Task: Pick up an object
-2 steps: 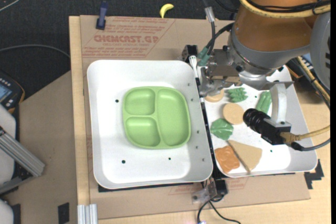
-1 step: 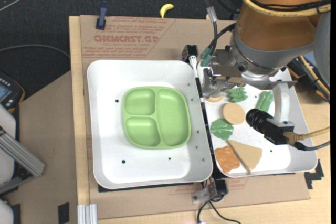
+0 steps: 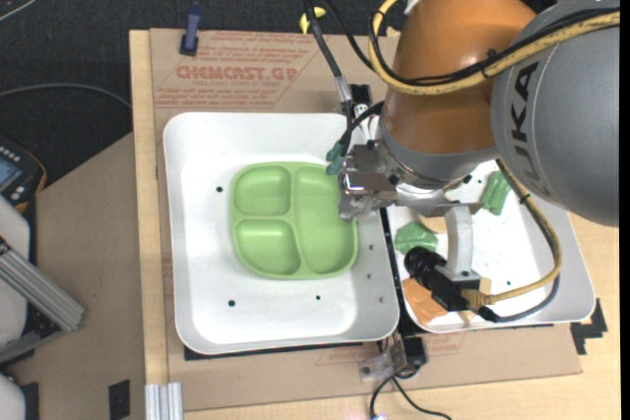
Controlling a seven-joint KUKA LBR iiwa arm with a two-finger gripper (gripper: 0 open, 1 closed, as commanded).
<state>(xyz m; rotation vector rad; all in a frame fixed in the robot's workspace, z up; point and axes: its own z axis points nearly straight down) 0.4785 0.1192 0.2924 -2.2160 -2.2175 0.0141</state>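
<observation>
A light green divided plate [image 3: 285,223] lies flat in the middle of the left bin [image 3: 192,211]. My gripper [image 3: 353,189] hangs at the plate's right edge, close to the wall between the two bins, under the large orange and grey wrist. It is low over the plate's rim, and I cannot make out contact with it. In the right bin [image 3: 563,282] a small green piece [image 3: 414,236] lies near the left wall. A second green piece [image 3: 493,196] sits farther right, partly under the arm. An orange flat thing [image 3: 425,307] rests in that bin's front left corner.
The arm's bulk covers most of the right bin's back half. Both bins sit on a brown board [image 3: 236,64] with red print. A small blue object [image 3: 190,30] lies at the board's back left edge. Bare white floor surrounds the plate in the left bin.
</observation>
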